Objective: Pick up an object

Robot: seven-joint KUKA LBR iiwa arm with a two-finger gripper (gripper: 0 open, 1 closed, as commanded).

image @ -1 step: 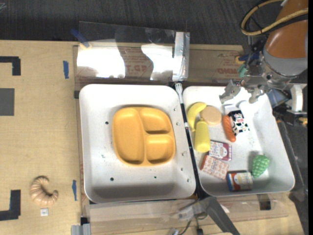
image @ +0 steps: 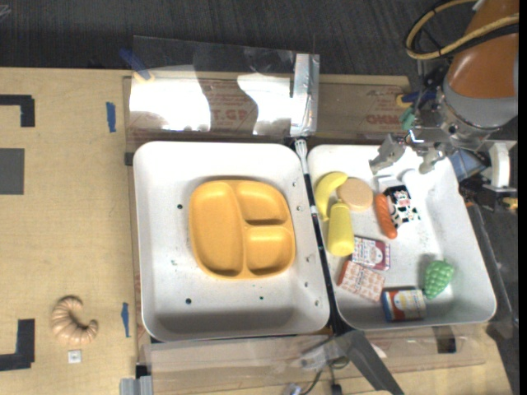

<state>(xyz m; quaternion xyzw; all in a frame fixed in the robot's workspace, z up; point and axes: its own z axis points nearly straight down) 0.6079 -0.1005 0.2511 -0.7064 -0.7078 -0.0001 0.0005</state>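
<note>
— Camera view first: where is the arm?
— Its gripper hangs over the far edge of the right bin. Two pale fingers stand apart, open, with nothing between them.
— And the things to pick?
— All in the right bin. A banana lies by the near-left... rather, by the bin's left wall at the far end, touching a tan round cookie. A yellow bottle lies just below them. An orange carrot sits beside a black-and-white cow carton, just under the gripper.
— Further toward the front edge?
— Two small printed cards, a can on its side, and a green bumpy fruit near the right wall.
— The left bin?
— It holds a yellow divided plate in its middle. A croissant lies on the bench, near its front-left corner, well apart from both bins.
</note>
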